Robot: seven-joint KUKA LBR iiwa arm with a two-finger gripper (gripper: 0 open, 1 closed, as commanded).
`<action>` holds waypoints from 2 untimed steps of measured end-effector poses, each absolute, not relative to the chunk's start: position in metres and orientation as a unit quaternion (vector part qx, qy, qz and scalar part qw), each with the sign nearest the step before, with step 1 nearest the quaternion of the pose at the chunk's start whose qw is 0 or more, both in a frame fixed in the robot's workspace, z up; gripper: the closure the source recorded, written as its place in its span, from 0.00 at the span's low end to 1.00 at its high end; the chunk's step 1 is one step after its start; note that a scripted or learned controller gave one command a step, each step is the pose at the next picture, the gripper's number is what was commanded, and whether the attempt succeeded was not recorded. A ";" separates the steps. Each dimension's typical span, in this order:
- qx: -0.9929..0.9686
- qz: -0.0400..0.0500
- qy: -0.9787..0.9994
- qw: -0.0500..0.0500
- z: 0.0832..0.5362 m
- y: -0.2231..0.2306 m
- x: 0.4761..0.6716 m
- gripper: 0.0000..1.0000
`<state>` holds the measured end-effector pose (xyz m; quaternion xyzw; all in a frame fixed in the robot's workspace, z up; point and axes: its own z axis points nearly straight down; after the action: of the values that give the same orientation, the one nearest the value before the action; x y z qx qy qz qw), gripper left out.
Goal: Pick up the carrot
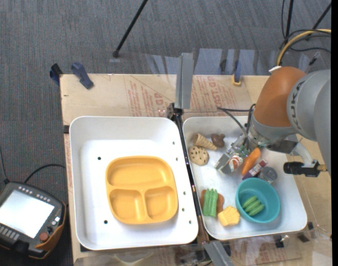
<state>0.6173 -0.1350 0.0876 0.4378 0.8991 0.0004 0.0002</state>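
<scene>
Bins sat side by side on the bench, both white and shallow. The left bin (86, 148) held a yellow divided plate (142, 189), one long compartment across its twelve o'clock side and two smaller ones along its six o'clock side, all three bare.

The right bin (293, 206) was crowded. At about ten o'clock from its centre lay a waffle cone (204, 141) with a small brown piece (218, 139) just beside it at three o'clock, and a speckled cookie (199, 155) lay at six o'clock from the cone. Toward the bin's seven o'clock corner a green ridged vegetable (211, 203) rested on a reddish-brown piece, and a yellow wedge (229, 216) lay just beside it at four o'clock. A teal bowl (267, 195) stood at about five o'clock in the bin, with green bean-like pieces (252, 205) inside it.

The carrot (251, 160) lay near the bin's centre, orange, tilted with its upper end toward one o'clock, just at twelve o'clock from the bowl's rim. A small dark red piece (259, 167) and a grey round object (268, 174) lay beside it at four o'clock.

The gripper (231, 160) hung over the bin's middle, immediately at nine o'clock from the carrot, below the arm's orange band (277, 96). Its metal parts looked close to the carrot, yet the carrot was not seen between them, and how far the jaws stood apart could not be told from this slant.
</scene>
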 end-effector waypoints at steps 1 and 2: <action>0.439 -0.001 0.899 0.000 0.088 -0.193 0.562 0.00; 0.439 0.002 0.899 -0.002 0.088 -0.192 0.616 0.00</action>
<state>0.6159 -0.1917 0.0881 0.4386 0.8987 0.0023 -0.0023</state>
